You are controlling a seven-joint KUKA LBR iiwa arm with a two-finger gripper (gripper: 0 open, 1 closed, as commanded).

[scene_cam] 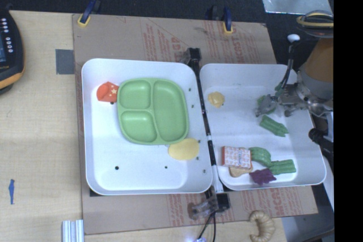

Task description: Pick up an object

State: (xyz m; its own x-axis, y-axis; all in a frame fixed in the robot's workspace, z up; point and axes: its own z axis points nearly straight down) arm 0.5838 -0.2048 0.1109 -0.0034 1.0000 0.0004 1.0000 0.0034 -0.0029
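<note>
From my seat the claw [273,103] sits low in the right bin [244,73], near its far right side, and it reads as a small grey tangle; I cannot tell how it is set, because the metal parts blur into each other and into the white floor. The arm behind it is cut off at the frame's right side, so I see just the grey wrist and a slice of the orange band [320,62].

Just below the claw lies a green pod-shaped piece [273,126], tilted, long and ribbed-looking; whether it touches the claw I cannot make out. Farther forward in that bin are 2 more green pieces [271,160], a purple scrap [262,177], and a pink patterned cracker-like block [236,158] on a tan slice. A small yellow lump [216,100] sits alone near the bin's left wall.

In the left bin [102,178] I see a green 3-section plate [153,110], a red item [107,92] touching its left rim, and a pale yellow lemon-like shape [184,149] at its lower right edge. Both bins rest on the brown-papered tabletop [142,37].
</note>
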